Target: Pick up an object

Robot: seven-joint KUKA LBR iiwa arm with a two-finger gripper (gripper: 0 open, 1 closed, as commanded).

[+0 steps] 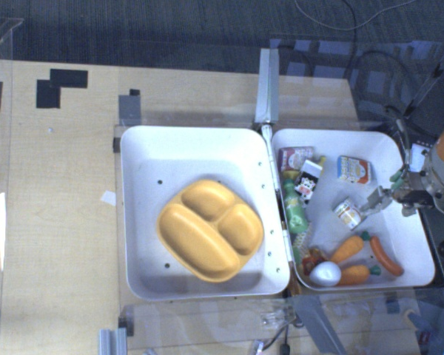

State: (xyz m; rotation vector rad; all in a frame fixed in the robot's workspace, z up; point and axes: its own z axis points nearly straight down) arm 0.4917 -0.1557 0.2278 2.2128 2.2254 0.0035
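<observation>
The right bin (411, 268) holds several small items. Among them are a small silver-lidded jar (347, 213), a white carton (353, 169), a red packet (296, 157), a black-and-white box (308, 180) and a green bottle (294, 214). Toward the front lie two carrots (347, 248), a white egg (325, 274) and a red sausage (385, 257). My gripper (389, 198) reaches in from the right edge, low over the bin's right side, just right of the jar. Nothing shows as held in it.
The left bin (140, 161) holds a yellow divided plate (210, 228). A metal divider post (266, 87) stands between the bins at the back. Cables lie on the dark floor beyond the bench.
</observation>
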